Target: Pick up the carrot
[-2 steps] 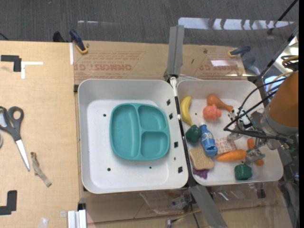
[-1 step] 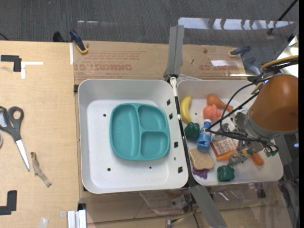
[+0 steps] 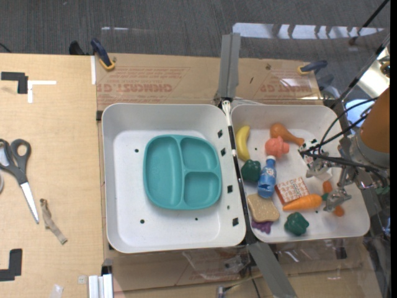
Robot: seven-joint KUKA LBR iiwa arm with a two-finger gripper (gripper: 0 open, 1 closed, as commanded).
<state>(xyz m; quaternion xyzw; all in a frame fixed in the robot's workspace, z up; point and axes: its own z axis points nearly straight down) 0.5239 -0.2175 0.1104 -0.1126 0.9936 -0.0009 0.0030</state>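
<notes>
Claw: claw (image 3: 335, 195) low in the right bin (image 3: 347, 231), near its right wall; whether it is spread or pressed together I cannot tell.
Carrot: carrot (image 3: 303, 202) lies on the bin floor, between the red box (image 3: 290, 190) and the green pepper (image 3: 296, 223).
Relation: carrot sits just left of the claw, apparently ungrasped.
Axis: runs left-right, slightly tilted, thick end toward the claw.
</notes>
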